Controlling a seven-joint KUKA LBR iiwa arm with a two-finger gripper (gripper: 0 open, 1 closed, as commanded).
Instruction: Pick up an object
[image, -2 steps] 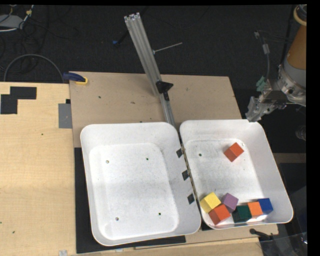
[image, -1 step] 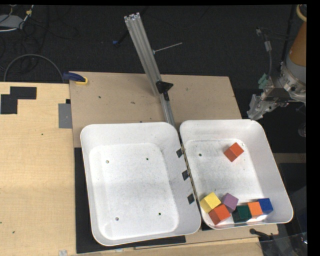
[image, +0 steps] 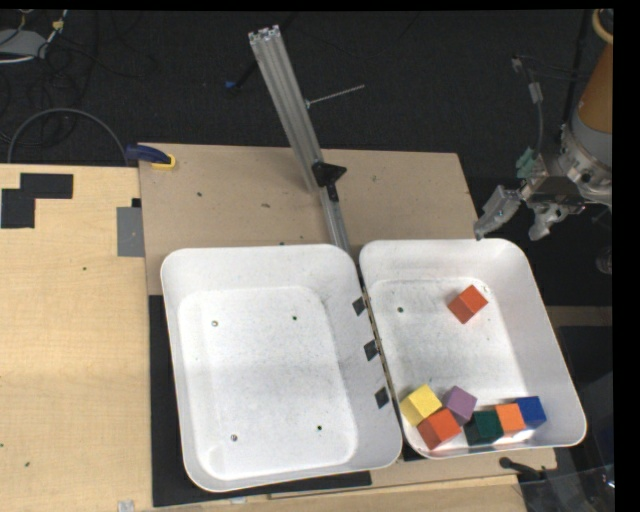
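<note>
Look at the right bin: your likeliest target, the red block, lies alone in its far half, tilted, a small cube with an orange-red top face. The other blocks cluster at the bin's near edge: yellow, purple, a second red, green, orange and blue. The gripper hangs just beyond the bin's far right corner, fingers spread apart, grasping nothing.

A slanted aluminium rail is seen behind the bins, a blue-and-yellow clamp at the brown board's far-left corner, and black tape marks on the pale bench
</note>
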